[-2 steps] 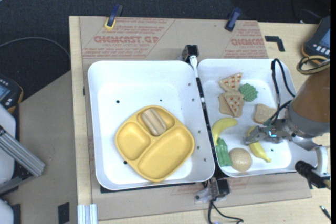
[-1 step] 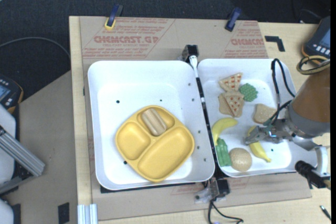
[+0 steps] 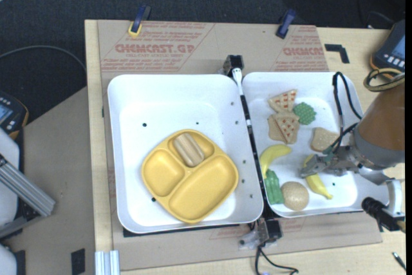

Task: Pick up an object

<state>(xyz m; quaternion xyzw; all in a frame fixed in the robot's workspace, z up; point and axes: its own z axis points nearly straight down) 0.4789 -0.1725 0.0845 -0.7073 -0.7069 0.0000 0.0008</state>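
The right bin (image 3: 261,82) holds toy food. Two pizza slices (image 3: 284,114) lie at its back beside a green broccoli piece (image 3: 304,113), with a tan bread slice (image 3: 322,138) to their right. Nearer the front are a yellow banana (image 3: 275,155), a green vegetable (image 3: 273,187), a round tan bun (image 3: 295,195) and a small banana (image 3: 320,186). My gripper (image 3: 317,166) is low in this bin, just above the small banana and in front of the bread slice. A bit of yellow-green shows at its tip. Nothing is visibly lifted.
The left bin (image 3: 129,138) carries a yellow divided plate (image 3: 199,190) with a brown hot dog bun (image 3: 188,149) in one back compartment. A black divider (image 3: 243,114) runs between the bins. The grey arm (image 3: 383,132) covers the right bin's right side.
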